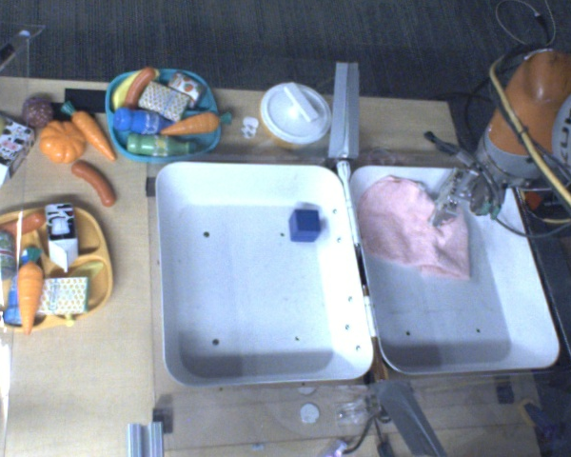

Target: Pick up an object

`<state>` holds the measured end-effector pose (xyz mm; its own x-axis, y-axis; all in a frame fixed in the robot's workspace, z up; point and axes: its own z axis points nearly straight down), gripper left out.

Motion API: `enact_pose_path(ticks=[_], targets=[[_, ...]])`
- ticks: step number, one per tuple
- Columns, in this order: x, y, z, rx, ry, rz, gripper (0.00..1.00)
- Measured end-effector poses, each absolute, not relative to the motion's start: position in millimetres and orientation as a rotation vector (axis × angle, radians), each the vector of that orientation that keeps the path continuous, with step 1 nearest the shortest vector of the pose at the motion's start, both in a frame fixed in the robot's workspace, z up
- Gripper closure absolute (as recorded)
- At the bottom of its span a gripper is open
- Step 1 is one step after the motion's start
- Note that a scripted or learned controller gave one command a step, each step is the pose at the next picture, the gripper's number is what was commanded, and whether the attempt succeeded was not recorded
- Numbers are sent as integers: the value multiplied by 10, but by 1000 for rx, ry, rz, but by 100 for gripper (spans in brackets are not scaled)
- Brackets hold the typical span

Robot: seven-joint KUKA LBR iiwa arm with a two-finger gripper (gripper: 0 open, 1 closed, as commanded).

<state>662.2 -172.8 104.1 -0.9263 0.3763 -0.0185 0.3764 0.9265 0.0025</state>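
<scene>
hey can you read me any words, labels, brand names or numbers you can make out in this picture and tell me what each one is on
No text reads clearly.
Patterned cartons in the blue bowl: print too blurred to read.
Black-and-white carton and patterned carton on the yellow tray: too small to read.
Carton at the left edge: markings illegible.
Blue cube, pink cloth, white bins: no markings visible.

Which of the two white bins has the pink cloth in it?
The right bin, the one under the claw. The pink cloth lies in its upper half, while the left bin holds a small blue block.
</scene>
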Motion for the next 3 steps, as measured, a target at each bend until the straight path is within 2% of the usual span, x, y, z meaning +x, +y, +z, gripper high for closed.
enact_pose_path(ticks=[1, 2, 3], targets=[[6608, -1726, 1033, 600, 3073, -1, 0], [6571, -2040, 1005, 547, 3081, 1, 0], [6604, -2024, 1138, 544, 3071, 3, 100]])
